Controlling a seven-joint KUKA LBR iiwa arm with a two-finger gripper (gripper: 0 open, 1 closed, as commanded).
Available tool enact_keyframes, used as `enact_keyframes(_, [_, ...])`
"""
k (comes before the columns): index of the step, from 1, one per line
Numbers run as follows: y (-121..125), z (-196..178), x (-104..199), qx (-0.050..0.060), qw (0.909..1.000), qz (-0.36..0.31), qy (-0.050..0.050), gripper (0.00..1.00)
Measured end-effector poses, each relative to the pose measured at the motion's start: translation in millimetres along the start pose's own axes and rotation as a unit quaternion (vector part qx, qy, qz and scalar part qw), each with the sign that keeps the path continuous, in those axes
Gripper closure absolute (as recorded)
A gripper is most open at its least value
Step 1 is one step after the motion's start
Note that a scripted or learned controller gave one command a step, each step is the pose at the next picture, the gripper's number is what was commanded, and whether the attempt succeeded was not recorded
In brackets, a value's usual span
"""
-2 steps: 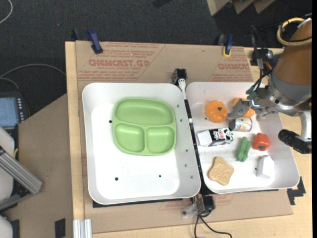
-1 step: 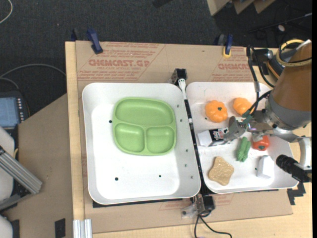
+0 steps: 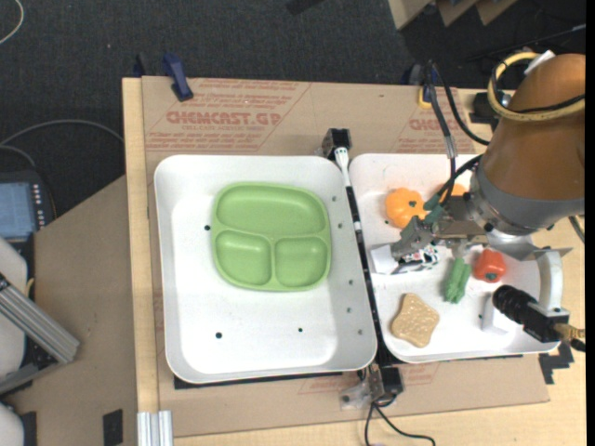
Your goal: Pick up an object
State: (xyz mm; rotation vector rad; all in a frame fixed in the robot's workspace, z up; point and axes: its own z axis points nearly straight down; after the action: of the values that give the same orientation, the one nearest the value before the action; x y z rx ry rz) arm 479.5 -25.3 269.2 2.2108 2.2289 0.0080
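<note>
- The arm reaches in from the right and covers the right bin's far right corner; we cannot make out what lies beneath it.
- The gripper is low over the middle of the right bin, toward its left wall. It is seen from above as a tangle of grey and dark parts.
- We cannot tell whether the gripper is open or closed, nor whether it touches or holds anything; nothing can be seen caught in it.
- An orange fruit lies just beyond the gripper, near the bin's far left corner, its right side partly masked by the gripper.
- A green piece lies just right of the gripper, with a red piece beside it, its top tucked under the wrist.
- A tan, lumpy piece sits apart from the rest, by the near edge of the right bin.
- A small patch of orange shows at the edge of the arm, too little for us to name.
- The left bin bears a green divided plate toward its far edge.
</note>
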Motion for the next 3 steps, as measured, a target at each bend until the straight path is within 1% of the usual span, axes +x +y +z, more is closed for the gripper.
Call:
enact_keyframes(1, [2,-80,10,-0.003,1.0000,0.002,-0.001,0.00])
enact_keyframes(2, [11,-102,127,0.000,1.0000,-0.003,0.001,0.00])
enact_keyframes(3, [11,-111,120,0.001,1.0000,0.003,-0.001,1.00])
